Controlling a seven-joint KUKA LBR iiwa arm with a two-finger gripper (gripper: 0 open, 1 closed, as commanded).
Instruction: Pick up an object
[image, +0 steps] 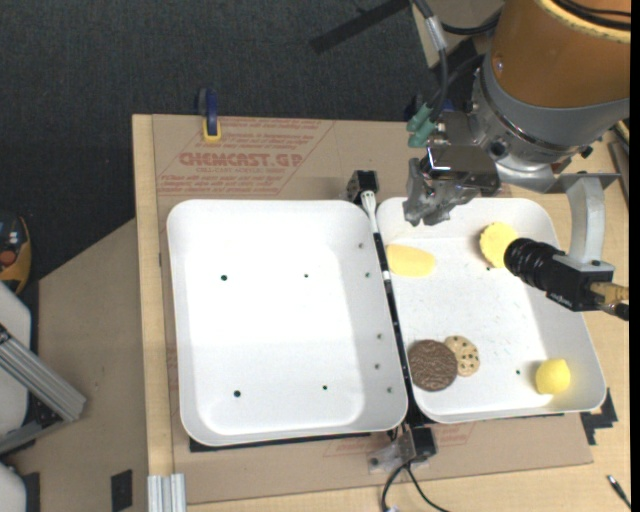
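Over the far left corner of the right bin my gripper hangs pointing down, close to the wall shared with the left bin. From this angle I cannot tell how far open it is or whether it has hold of anything. Just on the near side of it lies the oval, pale yellow, smooth and flattish, long side running across the bin, resting on the white floor near that shared wall. Further right is a brighter yellow piece, partly hidden. Toward the near edge a dark brown cookie and a paler speckled cookie touch, and a yellow lump sits in the near right corner.
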